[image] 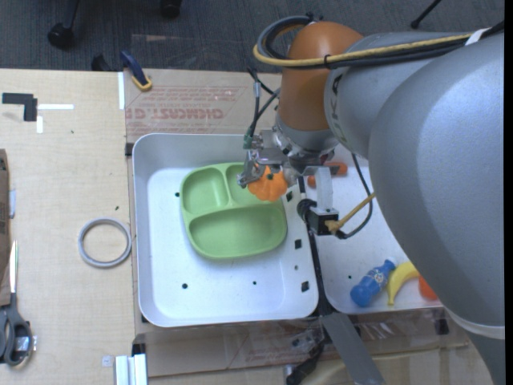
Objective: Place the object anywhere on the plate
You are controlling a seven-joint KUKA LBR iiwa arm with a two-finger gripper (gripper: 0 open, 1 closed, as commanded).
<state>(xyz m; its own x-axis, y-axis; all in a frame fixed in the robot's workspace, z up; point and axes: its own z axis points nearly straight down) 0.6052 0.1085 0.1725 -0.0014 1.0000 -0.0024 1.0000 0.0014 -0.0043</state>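
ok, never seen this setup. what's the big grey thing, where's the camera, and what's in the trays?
The big grey shape is a robot arm with an orange band above its wrist, reaching in from the right. The one camera is fixed above the bench and looks down at a slant.

On the bench stand two shallow white bins side by side. The left bin holds a light green plastic plate with three compartments. The right bin holds a blue bottle-shaped toy and a yellow toy banana.

The gripper hangs over the plate's upper right corner, with a small orange object right at its tip. Whether the object is actually gripped is not clear from this angle.

On the wooden bench to the left lie a grey ring-shaped tape roll and scissors.
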